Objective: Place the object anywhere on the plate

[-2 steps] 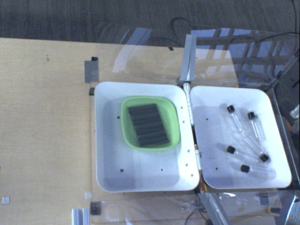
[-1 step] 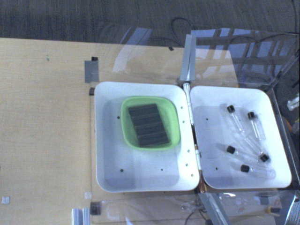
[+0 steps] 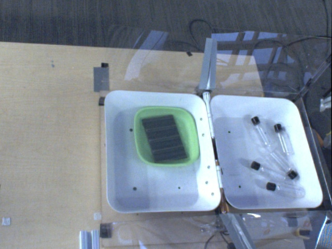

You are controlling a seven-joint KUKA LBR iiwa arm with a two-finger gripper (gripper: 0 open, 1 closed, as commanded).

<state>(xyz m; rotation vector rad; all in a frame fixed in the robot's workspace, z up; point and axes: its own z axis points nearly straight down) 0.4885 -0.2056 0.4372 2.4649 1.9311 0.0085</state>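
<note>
A dark ridged rectangular object (image 3: pixel 164 138) lay flat and slightly askew on the green square plate (image 3: pixel 140 122) in the left bin

The counter (image 3: pixel 46 139) is pale tan wood with a faint fine grain. Both bins are white: the left bin (image 3: pixel 155 201) carries a bluish-grey tint of shadow across its floor and a few small dark dots, and the right bin (image 3: pixel 233 191) shows the same cool cast. The plate (image 3: pixel 193 139) is bright lime green, squarish, its rim a lighter green. On it the object (image 3: pixel 164 138) is dark charcoal grey, crossed by thin darker lines that split it into bands. The vials (image 3: pixel 270 149) are clear and glassy with black caps. The floor (image 3: pixel 104 9) beyond the counter is dark grey with a fine ribbed weave
</note>
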